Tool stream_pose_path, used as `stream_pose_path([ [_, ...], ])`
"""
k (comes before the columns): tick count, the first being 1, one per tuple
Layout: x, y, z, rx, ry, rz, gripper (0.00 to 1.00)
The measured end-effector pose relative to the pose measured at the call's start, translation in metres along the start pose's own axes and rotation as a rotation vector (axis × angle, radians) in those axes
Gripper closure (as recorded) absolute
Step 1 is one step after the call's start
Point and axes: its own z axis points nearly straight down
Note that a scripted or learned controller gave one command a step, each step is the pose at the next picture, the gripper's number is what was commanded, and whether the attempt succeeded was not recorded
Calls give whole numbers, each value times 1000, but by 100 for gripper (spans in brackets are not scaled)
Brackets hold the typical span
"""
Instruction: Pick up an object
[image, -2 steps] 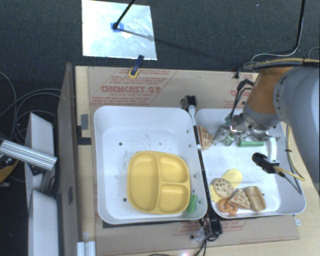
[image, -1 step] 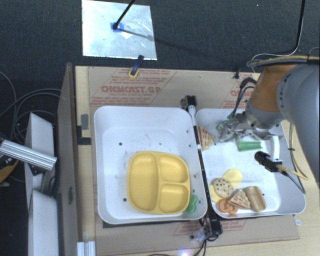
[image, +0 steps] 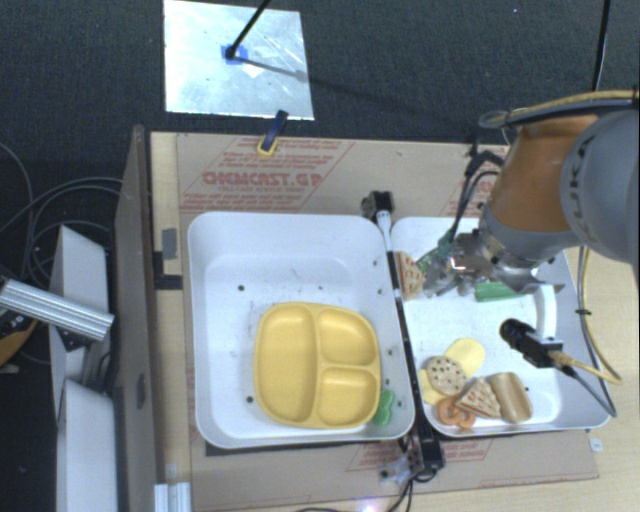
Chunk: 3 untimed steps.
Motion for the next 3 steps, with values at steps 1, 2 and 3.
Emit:
stream_pose_path([
  [1, 30, -56, -68, -1, -2, 2, 100],
  [2, 53, -52, -60, 1, -3, 2, 100],
  [3, -7, -43, -54, 0, -6, 13, 100],
])
